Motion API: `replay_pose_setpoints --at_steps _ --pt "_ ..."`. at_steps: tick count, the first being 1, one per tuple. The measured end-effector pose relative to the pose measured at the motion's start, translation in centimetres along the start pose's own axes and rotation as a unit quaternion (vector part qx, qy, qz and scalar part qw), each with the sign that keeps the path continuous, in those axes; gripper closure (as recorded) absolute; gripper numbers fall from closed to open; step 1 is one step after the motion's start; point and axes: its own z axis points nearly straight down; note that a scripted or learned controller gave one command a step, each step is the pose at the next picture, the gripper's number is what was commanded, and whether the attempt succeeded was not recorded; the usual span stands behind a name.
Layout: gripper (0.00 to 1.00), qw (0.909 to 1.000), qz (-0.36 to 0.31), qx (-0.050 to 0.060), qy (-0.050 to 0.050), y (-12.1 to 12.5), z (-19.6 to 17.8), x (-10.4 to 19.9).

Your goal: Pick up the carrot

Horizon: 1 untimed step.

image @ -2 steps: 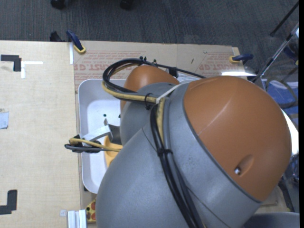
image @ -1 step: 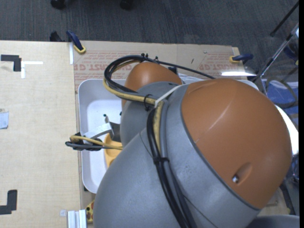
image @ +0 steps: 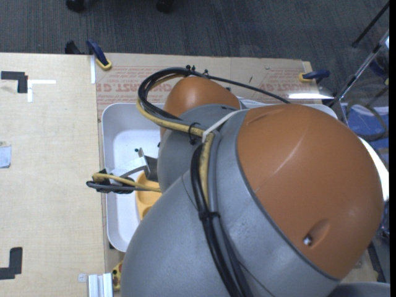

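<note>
carrot hidden under the arm

an orange-yellow shape (image: 146, 193), possibly the carrot, peeks out near the left bin's (image: 117, 228) left wall, toward its near corner. its long axis cannot be told. the arm (image: 260, 215) hangs over the bin, covering most of it. the gripper's state cannot be told, nor which way the shape lies from it.

Arm (image: 260, 215): smooth grey casing, glossy orange caps. Bin (image: 117, 166): smooth white plastic. Bench (image: 43, 197), left of frame: pale matt wood. Floor (image: 247, 23), top: dark rough carpet.
</note>
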Motion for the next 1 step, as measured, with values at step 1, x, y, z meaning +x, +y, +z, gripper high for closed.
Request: replay_pose_setpoints --at_steps 1 --pt "1.00 0.9873 -0.159 0.003 0.006 0.09 5.42 -0.50"
